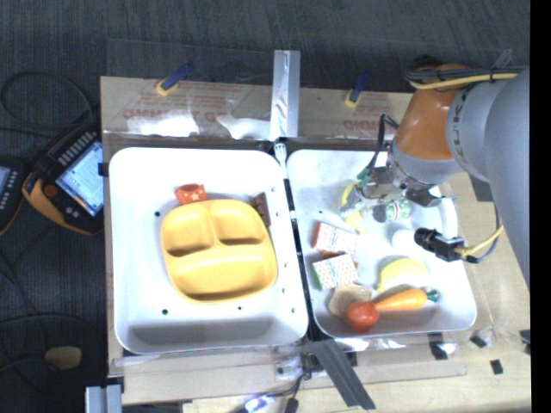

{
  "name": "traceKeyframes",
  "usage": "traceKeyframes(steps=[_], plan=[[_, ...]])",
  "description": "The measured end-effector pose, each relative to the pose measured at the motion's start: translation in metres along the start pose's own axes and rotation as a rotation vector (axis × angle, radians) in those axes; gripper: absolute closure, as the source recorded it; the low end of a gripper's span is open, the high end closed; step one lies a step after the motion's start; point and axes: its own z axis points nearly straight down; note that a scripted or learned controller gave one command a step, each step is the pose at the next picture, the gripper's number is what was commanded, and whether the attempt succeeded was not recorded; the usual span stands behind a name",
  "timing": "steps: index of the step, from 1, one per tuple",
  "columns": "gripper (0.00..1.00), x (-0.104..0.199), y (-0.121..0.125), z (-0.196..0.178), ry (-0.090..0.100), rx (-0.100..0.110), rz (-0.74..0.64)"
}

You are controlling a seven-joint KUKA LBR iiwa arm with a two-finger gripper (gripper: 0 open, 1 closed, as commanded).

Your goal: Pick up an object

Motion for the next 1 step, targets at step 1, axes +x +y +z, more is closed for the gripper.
traceKeyframes(steps=[1], plan=[[1.0,0.0775,0.0609,-0.0696,-0.002,0.003,-0.001]])
